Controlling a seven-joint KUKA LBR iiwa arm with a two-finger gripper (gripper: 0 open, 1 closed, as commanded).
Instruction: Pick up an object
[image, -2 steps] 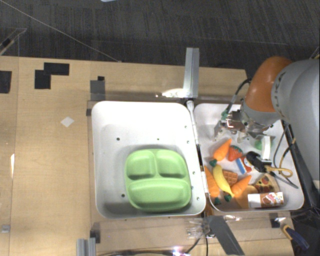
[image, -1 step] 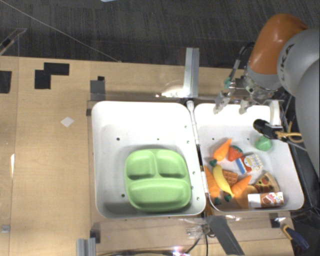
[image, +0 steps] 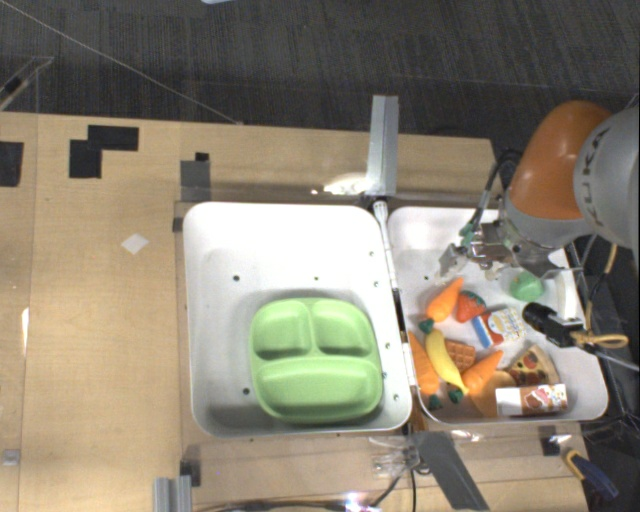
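Hovering my pincer (image: 478, 248) at the right bin's (image: 420, 225) upper part; grip state I cannot tell, nothing lifted, toy food (image: 455, 350) untouched.

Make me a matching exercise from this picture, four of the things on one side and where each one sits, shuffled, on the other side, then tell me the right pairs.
Things:
1. green divided plate
2. banana
3. pincer
4. small milk carton

Places:
A. over the upper part of the right bin
B. by the near right corner of the right bin
C. in the left bin
D. among the toy food in the right bin, beside the waffle

Pairs: 1-C, 2-D, 3-A, 4-B
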